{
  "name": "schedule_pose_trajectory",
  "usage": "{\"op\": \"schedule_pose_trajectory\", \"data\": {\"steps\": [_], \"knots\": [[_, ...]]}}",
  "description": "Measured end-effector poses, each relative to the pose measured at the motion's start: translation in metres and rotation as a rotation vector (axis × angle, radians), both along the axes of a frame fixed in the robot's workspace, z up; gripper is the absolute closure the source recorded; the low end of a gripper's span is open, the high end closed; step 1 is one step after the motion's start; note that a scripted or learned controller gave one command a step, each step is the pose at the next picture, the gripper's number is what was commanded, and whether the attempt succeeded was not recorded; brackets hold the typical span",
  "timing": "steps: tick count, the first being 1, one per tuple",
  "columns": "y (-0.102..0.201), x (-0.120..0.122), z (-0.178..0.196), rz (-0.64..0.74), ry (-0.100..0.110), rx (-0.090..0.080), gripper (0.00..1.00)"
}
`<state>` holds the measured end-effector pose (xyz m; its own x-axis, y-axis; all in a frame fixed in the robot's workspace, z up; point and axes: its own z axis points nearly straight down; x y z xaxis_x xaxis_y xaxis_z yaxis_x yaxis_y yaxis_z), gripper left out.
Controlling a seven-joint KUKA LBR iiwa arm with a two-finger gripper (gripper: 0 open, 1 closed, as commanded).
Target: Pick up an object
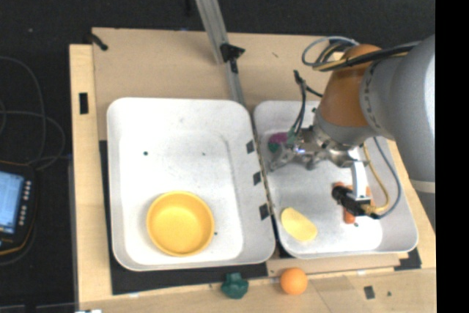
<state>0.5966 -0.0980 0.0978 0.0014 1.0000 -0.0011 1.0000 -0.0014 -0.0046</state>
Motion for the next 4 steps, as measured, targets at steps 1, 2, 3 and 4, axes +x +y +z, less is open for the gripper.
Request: {"op": "schedule_pose_trajectory", "data": {"steps": [1,2,3,4], "knots": [[-0.001,0.002,0.014,-0.006,-0.008,0.001,1.0],[-0.01,0.001,0.062,0.0,-0.01,0.0,1.0],[-0.01,0.005,0.127,0.004,-0.013,-0.001,1.0],[-0.011,0.006,0.131,0.005,-0.006,0.001,1.0]]}}
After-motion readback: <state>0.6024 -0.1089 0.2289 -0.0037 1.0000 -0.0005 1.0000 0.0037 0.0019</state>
